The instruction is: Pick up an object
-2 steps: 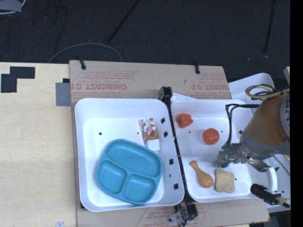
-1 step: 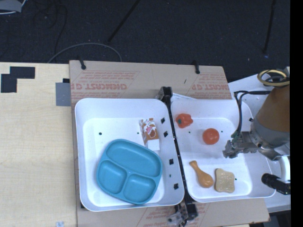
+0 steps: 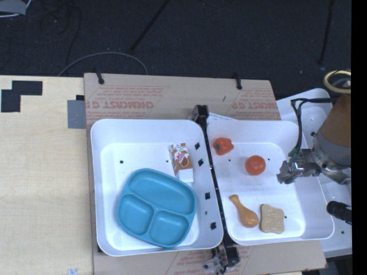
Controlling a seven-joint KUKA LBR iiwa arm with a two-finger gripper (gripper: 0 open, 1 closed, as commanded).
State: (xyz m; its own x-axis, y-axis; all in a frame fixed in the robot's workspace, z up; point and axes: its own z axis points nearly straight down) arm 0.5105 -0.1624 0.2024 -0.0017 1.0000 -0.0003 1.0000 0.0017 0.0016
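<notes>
The right bin (image 3: 298, 136) holds a red tomato (image 3: 256, 165), a red-orange pepper (image 3: 223, 146), a tan chicken drumstick (image 3: 245, 211) and a slice of toast (image 3: 272, 219). My gripper (image 3: 288, 173) hangs over the right part of this bin, a little right of the tomato and apart from it. I see nothing held in it. In the left bin (image 3: 106, 136) lies a blue divided plate (image 3: 156, 207), with a small snack packet (image 3: 181, 158) beside it near the divider.
A black divider bar (image 3: 210, 176) runs between the two bins. The bins rest on a cardboard sheet (image 3: 172, 96) on a wooden bench. My arm's orange band (image 3: 342, 119) and cables stand at the right edge, above the right bin's rim.
</notes>
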